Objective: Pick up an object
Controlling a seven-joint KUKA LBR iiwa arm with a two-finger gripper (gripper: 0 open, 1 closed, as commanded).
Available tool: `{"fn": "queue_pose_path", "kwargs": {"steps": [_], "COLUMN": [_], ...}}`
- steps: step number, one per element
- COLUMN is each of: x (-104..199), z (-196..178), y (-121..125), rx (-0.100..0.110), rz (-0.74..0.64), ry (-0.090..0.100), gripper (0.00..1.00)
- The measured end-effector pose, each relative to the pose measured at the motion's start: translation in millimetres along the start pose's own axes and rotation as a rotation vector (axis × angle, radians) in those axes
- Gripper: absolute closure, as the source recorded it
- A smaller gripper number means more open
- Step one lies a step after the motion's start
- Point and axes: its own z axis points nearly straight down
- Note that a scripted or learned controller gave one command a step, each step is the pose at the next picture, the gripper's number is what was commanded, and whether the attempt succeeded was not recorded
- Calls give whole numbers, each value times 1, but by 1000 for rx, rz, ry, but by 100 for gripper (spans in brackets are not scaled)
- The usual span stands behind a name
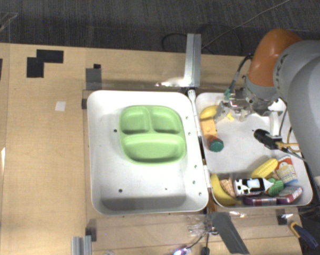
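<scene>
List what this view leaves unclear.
1. Gripper: camera view, small and blurred; whether it touches the yellow thing beside it is unclear.
2. Pile: camera view, things overlap at the right bin's near edge, hiding parts of each other.
3. Right bin's right side: camera view, covered by the arm.

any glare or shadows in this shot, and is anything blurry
camera view: light is even and soft; glare at the foot of the metal post; grey shadow along the near wall inside the left bin; the arm, close to the lens, looks soft-edged; small items in the near corner of the right bin are too coarse to read
</scene>
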Motion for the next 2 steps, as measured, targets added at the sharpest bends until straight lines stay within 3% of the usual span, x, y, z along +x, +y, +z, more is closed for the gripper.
{"fn": "queue_pose_path", "kwargs": {"steps": [1, 2], "x": [4, -6], "z": [-12, -69], "y": [2, -18], "rx": [-3, -15], "rz": [-8, 187], "ry": [4, 6], "gripper": [100, 100]}}
